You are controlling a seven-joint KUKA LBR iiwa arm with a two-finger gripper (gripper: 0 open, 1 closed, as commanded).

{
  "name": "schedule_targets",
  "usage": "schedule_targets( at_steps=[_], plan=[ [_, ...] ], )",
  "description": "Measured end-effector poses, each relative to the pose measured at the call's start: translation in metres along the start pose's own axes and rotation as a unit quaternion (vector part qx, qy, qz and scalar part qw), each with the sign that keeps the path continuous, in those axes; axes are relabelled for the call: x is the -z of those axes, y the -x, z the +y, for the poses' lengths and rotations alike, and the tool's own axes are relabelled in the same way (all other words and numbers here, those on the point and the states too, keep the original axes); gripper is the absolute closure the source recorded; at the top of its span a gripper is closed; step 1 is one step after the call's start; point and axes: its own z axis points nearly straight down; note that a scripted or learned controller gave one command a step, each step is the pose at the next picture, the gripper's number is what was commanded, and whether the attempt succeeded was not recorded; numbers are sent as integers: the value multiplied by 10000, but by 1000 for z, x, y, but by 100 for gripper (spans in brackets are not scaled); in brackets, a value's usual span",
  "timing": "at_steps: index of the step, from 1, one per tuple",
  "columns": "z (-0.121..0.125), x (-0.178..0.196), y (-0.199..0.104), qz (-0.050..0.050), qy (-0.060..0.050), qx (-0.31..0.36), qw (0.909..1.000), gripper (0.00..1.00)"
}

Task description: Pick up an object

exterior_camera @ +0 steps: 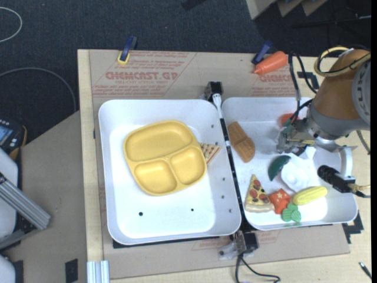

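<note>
Toy foods are lying in the right bin (259, 112): brown bread (241, 141), pizza slice (257, 194), yellow corn (309, 195), dark green leaf (278, 167). I'm seeing the gripper (293, 141) hovering over them; its grip I cannot tell. A yellow divided tray (165, 157) is sitting in the left bin (118, 175) on plywood.

The bench (147, 69) (printed brown board) bears two white bins, left (112, 175) and right (259, 108), side by side.
</note>
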Motion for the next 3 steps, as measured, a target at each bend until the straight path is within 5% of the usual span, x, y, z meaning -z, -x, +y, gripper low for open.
schedule_targets(
  at_steps=[2, 3],
  plan=[
    [-1, 102, 10, 36, -56, 12, 10000, 100],
    [0, 112, 10, 42, -72, 16, 10000, 100]
  ],
)
